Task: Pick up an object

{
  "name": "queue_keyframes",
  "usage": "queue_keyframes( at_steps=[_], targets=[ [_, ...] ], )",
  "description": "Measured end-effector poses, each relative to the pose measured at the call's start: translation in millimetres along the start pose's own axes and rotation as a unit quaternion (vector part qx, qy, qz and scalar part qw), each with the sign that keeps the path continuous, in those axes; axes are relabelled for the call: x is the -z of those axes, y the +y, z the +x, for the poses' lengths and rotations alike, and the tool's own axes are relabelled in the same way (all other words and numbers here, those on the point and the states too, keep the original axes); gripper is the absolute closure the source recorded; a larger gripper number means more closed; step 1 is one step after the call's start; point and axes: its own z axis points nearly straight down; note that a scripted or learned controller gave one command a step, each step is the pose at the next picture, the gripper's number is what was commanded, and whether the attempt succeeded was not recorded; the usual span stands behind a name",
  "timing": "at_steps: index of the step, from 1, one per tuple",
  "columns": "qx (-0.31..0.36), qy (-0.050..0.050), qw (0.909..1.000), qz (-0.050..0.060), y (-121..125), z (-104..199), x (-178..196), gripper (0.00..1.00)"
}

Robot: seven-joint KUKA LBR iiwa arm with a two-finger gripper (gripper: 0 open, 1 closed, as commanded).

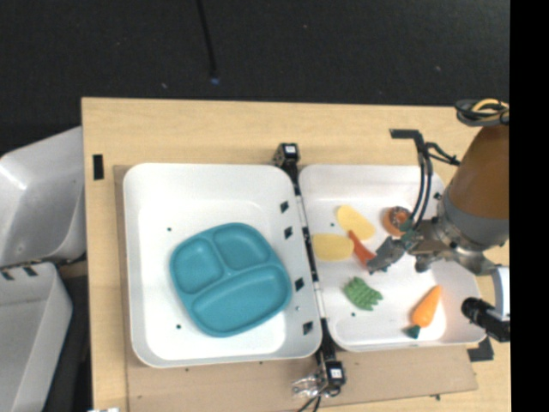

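Observed from the overhead camera view: the gripper (383, 258) hangs low over the right bin (343, 178), pointing toward the divider between the two bins. Whether it is apart or together cannot be told at this resolution, and nothing can be seen clamped in it.

Candidate objects, all in the right bin:
- A red-orange stick-shaped piece (360, 246) lies just beside the gripper tip, on the divider side. Its long axis runs diagonally, from up near the yellow pieces down toward the tip. Contact cannot be confirmed.
- Two yellow pieces (343, 234) lie a little farther off, beyond the stick, one toward the bin's far wall and one toward the divider.
- A green ridged piece (363, 293) lies near the tip, toward the bin's near wall.
- A toy carrot (425, 307) lies behind the tip, under the arm's side, long axis slanted.
- A small round brown item (397, 220) sits beside the wrist, on the far side.

Assessment: the stick is the nearest target; a short forward shift and a descent across its long axis look required.

The left bin (137, 230) holds a blue divided plate (228, 277), well apart from the gripper.
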Motion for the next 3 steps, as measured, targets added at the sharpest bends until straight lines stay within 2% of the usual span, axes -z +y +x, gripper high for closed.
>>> queue_keyframes(
  at_steps=[1, 2, 3],
  targets=[
    [0.002, -0.001, 1.0000, -0.006, 2.5, 0.2, 5.1, 0.00],
    [0.001, 0.000, 1.0000, -0.003, 7.6, 4.4, -55.5, 0.00],
    [0.000, -0.001, 1.0000, -0.003, 9.6, 2.1, -98.4, 0.00]
  ],
)
